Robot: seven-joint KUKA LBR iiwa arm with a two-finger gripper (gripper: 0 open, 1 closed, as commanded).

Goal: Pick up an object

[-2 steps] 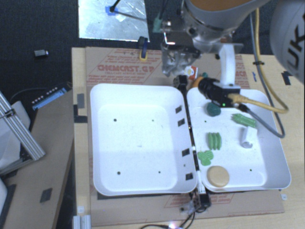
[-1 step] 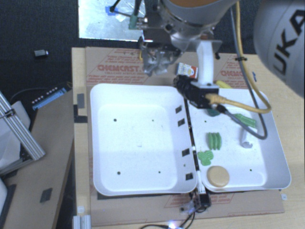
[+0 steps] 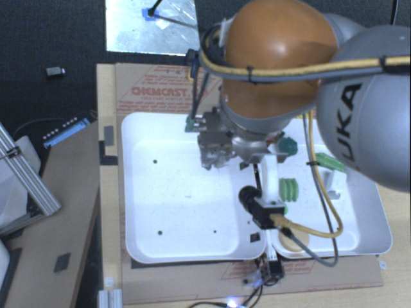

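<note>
My hand (image 3: 215, 147) hangs over the left shallow white bin (image 3: 148, 191); whether it's closed, I cannot tell. The ridged green plastic pieces (image 3: 289, 189) lie in the right bin, near the divider.

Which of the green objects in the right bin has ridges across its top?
The ridged green piece, lowest in the view beside the bin divider. The dark green one above it looks smooth; the pale green one is long and flat.
</note>
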